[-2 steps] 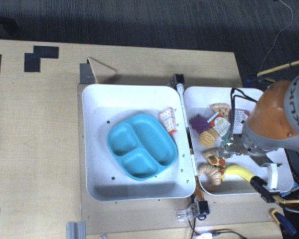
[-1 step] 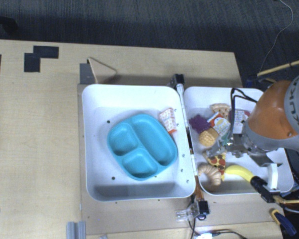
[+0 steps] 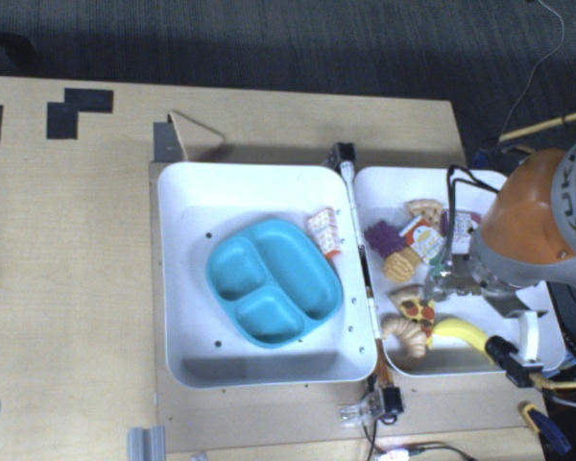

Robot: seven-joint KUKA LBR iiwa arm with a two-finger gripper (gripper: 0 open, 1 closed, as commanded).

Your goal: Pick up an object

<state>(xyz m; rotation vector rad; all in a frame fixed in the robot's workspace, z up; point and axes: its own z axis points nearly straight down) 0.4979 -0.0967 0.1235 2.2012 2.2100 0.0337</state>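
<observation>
Gripper (image 3: pixel 440 284) hovering low over the right bin (image 3: pixel 379 188), finger state impossible to tell, banana (image 3: pixel 461 334) lying just below, blue divided plate (image 3: pixel 272 280) sitting in the left bin (image 3: pixel 187 257)

The bench (image 3: pixel 77 257) looks like pale wood board, matt and smooth. Both bins, the left bin (image 3: pixel 182 257) and the right bin (image 3: pixel 384 185), look like white plastic with a soft shine. The blue plate (image 3: pixel 274 281) with three sections is smooth plastic, a little glossy. The banana (image 3: pixel 458 333) looks like shiny yellow plastic. The arm (image 3: pixel 528 224) has a smooth orange cover and grey metal-like parts below it.
</observation>
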